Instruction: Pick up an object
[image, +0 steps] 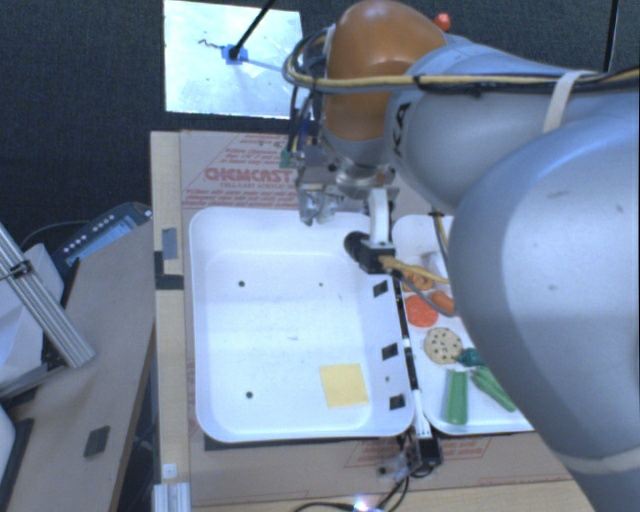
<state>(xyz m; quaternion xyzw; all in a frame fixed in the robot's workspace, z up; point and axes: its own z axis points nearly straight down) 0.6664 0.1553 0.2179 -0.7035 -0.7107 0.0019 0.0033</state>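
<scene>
A robotics lab: a grey arm (520, 200) over white bins (215, 300) on a cardboard-covered worktop (240, 165), aluminium framing (40, 300) alongside.

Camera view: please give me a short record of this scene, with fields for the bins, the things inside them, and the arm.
left bin: holds a yellow square near its front right corner
right bin: holds a red disc, a round cookie, green pieces
arm: reaches in from the right, covering much of the right bin
tool: above the back edge of the left bin
</scene>
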